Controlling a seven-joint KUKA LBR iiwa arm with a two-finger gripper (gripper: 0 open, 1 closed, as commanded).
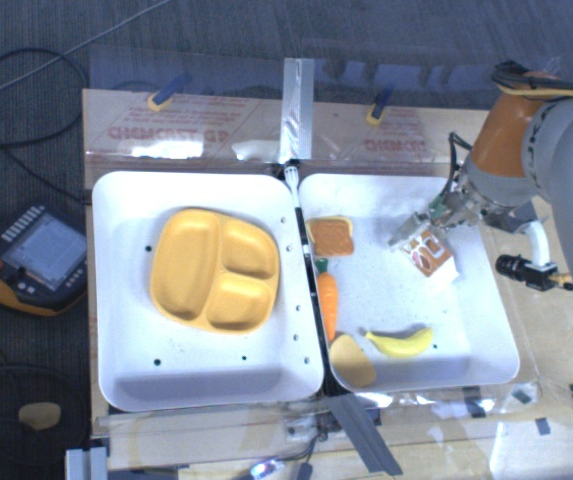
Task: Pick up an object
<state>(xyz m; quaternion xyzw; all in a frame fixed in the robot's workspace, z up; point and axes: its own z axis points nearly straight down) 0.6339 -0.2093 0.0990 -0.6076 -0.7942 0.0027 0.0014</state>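
Small brown-and-white packet (433, 257) lying in the right bin (486, 363), upper right, just below the gripper (436, 220); judged light, crinkly, slippery, best pinched across its flat edges. Pincer state impossible to tell. Toast (330, 236), carrot (327, 305) and banana (400, 342) lying apart to the left and below.

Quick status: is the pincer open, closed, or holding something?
Pincer: cannot be told. It sits low in the right bin, right at the small brown-and-white packet, but a grip on it is not visible.
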